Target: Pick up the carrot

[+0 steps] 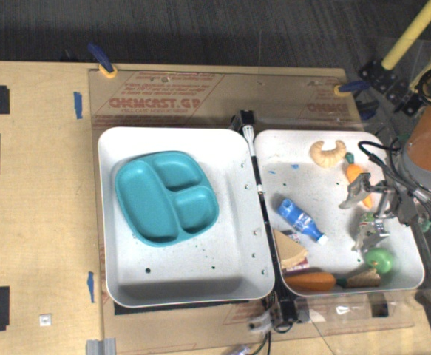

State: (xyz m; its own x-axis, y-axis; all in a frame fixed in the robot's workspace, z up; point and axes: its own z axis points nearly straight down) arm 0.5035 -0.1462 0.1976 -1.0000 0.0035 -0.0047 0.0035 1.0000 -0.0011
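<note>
The carrot [355,173], a small orange piece, lies in the right bin [326,198] toward its back right, just below a tan croissant [327,151]. My gripper [363,214] hangs over the bin's right side, just in front of the carrot. Its metal fingers are spread apart with nothing between them; one fingertip [353,195] sits close to the carrot's near end. The carrot rests on the bin floor, partly hidden by the gripper's body.
Also in the right bin are a blue bottle [301,221], a tan wedge [290,251], a long orange-red item [311,280] at the front wall and a green apple [378,259]. A teal divided tray [166,195] lies in the left bin [178,279].
</note>
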